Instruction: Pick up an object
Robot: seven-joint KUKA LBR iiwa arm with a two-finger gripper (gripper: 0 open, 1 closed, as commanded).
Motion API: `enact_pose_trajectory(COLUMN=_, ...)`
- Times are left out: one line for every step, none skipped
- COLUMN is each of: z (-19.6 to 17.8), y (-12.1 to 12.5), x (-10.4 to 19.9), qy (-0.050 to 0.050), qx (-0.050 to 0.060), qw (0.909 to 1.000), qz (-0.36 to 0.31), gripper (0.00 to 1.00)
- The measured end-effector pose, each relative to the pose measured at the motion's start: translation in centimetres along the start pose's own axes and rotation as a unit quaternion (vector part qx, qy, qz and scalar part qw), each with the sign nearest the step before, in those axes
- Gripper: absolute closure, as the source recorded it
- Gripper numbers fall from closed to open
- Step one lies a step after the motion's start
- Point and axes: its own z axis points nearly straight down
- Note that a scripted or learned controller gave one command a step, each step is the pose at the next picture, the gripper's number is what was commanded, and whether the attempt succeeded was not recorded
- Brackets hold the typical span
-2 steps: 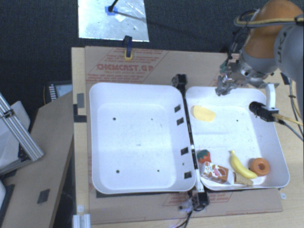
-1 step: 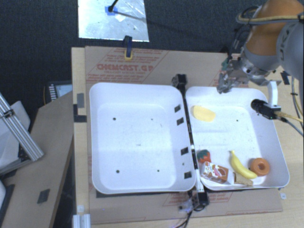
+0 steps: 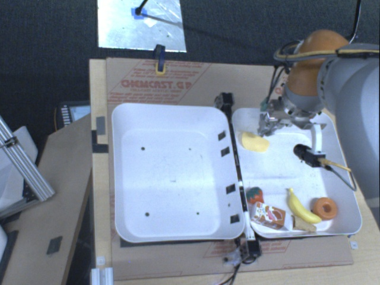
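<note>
The gripper (image 3: 265,127) is poised just above the pale yellow piece (image 3: 255,142); its finger spread cannot be told. A centred, straight descent is advised.

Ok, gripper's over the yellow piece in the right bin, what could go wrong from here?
The gripper sits at the upper edge of the pale yellow piece, so it may close off-centre and push the piece away. That piece lies close to the right bin's left wall, leaving little room on that side. I cannot tell how the fingers stand.

Arm in from right, wrist bent down, gripper (image 3: 265,126) low.
</note>
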Motion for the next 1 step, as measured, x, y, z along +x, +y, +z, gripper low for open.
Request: enact_pose_trajectory(z=-1.9, y=0.27, x=0.01, qy=0.0, qx=-0.005, qw=1.0, qz=-0.001, gripper=1.0)
